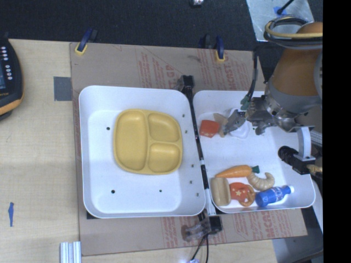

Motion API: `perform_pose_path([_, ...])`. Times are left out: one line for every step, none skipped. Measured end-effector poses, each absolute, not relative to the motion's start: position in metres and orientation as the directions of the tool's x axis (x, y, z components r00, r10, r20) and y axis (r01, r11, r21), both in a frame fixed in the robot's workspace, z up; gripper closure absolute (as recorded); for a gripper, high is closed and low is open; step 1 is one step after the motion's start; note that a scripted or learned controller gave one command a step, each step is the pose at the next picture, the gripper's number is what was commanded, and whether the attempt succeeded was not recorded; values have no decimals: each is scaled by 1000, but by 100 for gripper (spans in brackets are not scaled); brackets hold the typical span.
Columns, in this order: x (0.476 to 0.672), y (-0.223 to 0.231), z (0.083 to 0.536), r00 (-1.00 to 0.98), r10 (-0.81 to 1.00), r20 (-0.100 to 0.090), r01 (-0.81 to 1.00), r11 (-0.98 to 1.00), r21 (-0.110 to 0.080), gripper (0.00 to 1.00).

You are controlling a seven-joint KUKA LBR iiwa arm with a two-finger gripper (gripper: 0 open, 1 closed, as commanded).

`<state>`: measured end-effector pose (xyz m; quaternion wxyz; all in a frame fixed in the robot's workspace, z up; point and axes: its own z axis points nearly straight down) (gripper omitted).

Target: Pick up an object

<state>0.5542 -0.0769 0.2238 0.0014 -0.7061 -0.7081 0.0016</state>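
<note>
I see my gripper (235, 122) low in the right bin (219, 97), fingers spread a little with nothing between them. Just left of the fingertips sits an orange-red block (209, 128). Nearer me from the fingers lie a carrot (236, 171), a blue bottle (272, 195) and other toys. Far left of the fingers, a yellow divided plate (147, 141) rests in the left bin (88, 163).

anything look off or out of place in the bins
Nothing stands out. The yellow divided plastic plate lies flat in the left white bin; the toy carrot and blue bottle lie clustered in the right white bin, unspilled.
</note>
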Motion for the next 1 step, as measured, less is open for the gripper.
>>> perform_pose_path([492,-116,179,1,1000,1,1000,-1,-12,0])
